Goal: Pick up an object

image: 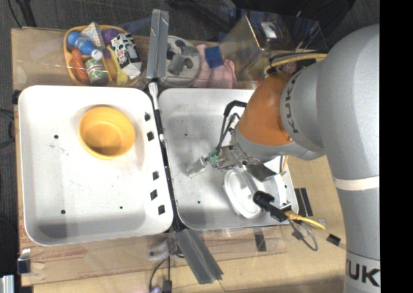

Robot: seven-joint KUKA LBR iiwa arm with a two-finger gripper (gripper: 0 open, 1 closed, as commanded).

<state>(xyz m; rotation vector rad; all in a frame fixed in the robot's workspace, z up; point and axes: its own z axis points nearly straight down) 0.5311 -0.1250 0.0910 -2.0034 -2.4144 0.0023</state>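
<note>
Lying in the right bin (193, 211), just past the divider (161, 156): one white oval dish (240, 195), probably light, stiff and slick, best taken by its rim. Beside it toward the divider, a small grey-green piece (199, 166), likely light. The gripper (219, 156) hangs over that piece; whether it is open or shut, I cannot tell. Open floor lies along the divider. Across the divider, a yellow bowl (107, 131).
</note>
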